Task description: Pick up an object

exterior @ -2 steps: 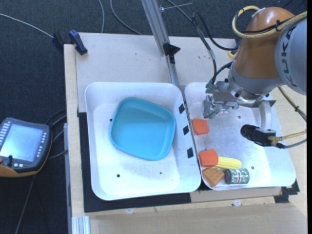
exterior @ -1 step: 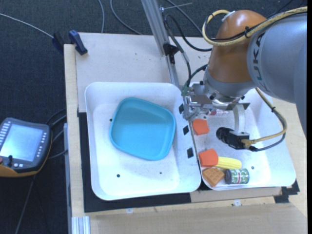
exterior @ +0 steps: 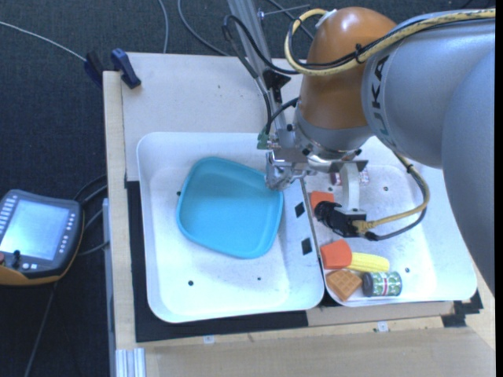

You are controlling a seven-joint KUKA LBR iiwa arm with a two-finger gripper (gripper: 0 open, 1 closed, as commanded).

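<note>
We see gripper [exterior: 277, 177] low at right rim of blue plate [exterior: 229, 206]; its opening we cannot tell. Nothing visibly held; pick not yet done.

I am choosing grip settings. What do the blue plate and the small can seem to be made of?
The blue plate looks like moulded plastic: one even turquoise colour, soft sheen, rounded raised rim. The small can in the right bin looks like metal or toy plastic with a dark printed label; its end shows a pale shine, but the view is too coarse to decide.
</note>
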